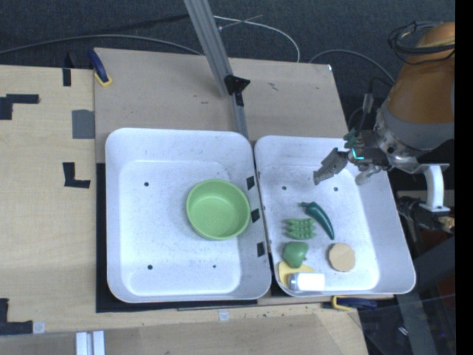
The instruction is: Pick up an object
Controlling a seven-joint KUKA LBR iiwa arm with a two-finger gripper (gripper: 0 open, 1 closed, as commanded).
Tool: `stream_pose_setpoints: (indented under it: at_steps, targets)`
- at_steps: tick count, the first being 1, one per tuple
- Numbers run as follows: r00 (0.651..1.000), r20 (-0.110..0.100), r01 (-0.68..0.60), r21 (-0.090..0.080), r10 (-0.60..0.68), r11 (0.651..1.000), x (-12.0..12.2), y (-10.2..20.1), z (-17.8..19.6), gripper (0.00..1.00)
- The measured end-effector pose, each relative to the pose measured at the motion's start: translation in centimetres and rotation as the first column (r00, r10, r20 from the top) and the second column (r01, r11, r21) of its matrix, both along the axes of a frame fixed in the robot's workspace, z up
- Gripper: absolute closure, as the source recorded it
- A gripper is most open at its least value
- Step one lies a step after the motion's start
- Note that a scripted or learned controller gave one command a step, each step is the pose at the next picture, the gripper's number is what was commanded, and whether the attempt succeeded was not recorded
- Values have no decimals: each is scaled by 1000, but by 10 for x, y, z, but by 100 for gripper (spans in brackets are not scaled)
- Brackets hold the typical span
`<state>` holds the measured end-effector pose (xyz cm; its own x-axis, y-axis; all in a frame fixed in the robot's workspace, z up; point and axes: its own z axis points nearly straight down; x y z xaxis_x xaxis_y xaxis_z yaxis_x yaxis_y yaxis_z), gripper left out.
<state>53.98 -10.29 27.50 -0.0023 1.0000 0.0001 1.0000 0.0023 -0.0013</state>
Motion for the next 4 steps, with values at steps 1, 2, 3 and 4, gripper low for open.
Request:
stream_pose_setpoints:
  at_steps: [1, 2, 3, 4]
  targets:
    - [1000, -5, 1, 0, -1, 1000, 2, 9, -49, 0]
    - [1000, -6, 2, 0, -2, 1000, 6, 2, -109, 0]
    - [1000, -7, 1, 0, -1, 1000, 6, 4, -153, 0]
    - [1000, -3, 0, 1, 0, 1000, 7, 5, -141, 100]
